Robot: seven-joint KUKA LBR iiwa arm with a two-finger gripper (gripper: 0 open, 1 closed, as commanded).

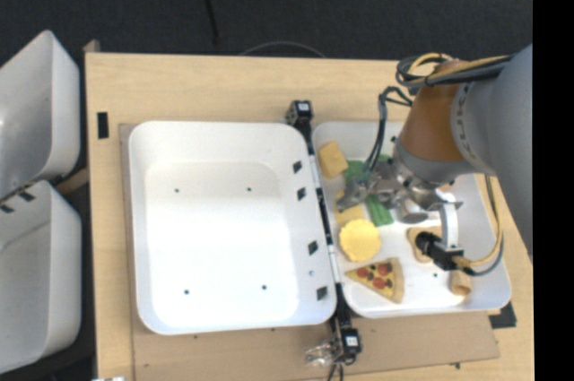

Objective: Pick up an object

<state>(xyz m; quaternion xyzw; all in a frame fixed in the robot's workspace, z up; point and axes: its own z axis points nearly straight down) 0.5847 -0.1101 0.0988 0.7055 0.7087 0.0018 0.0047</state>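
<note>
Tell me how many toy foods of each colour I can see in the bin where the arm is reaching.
Yellow: 2, a cheese wedge and a round yellow piece
Green: 1, a green piece partly hidden under the gripper
Red and tan: 1, a pizza slice
Tan or brown: 2, small pieces and, too small to identify
Total: 6 visible

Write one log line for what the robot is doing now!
arm: over right bin | gripper: low among toys | nearby: yellow disc, pizza slice | grasp: unconfirmed
</note>
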